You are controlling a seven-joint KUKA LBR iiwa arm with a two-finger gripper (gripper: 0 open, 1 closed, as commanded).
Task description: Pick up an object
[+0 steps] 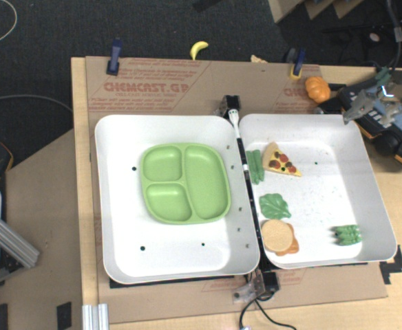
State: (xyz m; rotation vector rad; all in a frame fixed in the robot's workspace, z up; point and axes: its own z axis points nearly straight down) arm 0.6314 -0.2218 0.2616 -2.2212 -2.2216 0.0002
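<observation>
The right bin [325, 135] holds several toy foods. A pizza slice [281, 161] lies near its far left, with a green pod [255, 166] beside it. Nearer the front are a leafy green piece [274, 205] and a round tan sandwich [279, 237]. A small green vegetable [347, 235] lies at the front right. My gripper [354, 106] hovers blurred over the far right corner of this bin, apart from all the foods, with nothing seen in it.
The left bin [118, 184] carries a green divided plate [185, 183]. On the board behind the bins lie a toy orange [317, 88] and a yellow banana [199, 48], between two blue clamps [114, 57]. A black divider [241, 158] runs between the bins.
</observation>
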